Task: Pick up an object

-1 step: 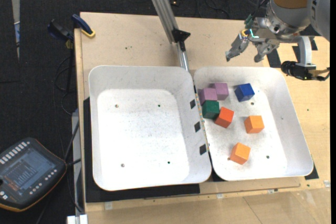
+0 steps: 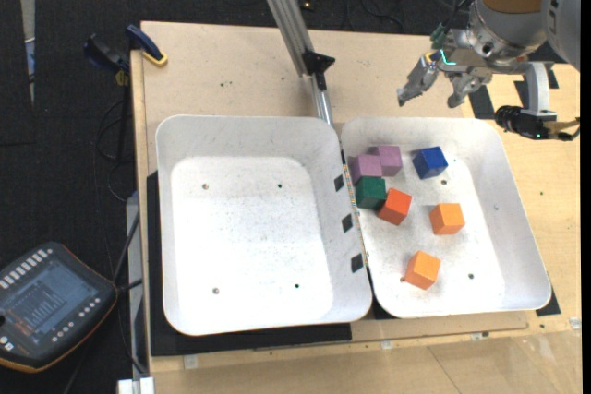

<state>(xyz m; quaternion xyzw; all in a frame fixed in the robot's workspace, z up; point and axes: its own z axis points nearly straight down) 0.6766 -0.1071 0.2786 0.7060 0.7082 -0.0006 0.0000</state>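
Right bin (image 2: 503,198), white shallow plastic with a speckled floor, holds seven small matte cubes: two purple blocks (image 2: 377,162) touching, green block (image 2: 371,192) just below them, red-orange block (image 2: 395,205) beside the green, blue block (image 2: 429,161), two orange blocks (image 2: 447,218) (image 2: 423,269). Gripper (image 2: 441,86) hangs above the bin's far rim, fingers spread, nothing between them. All cubes sit below the jaws; blue is nearest, almost straight under; the lower orange is farthest. Left bin (image 2: 175,198) sits well off to the jaws' left.
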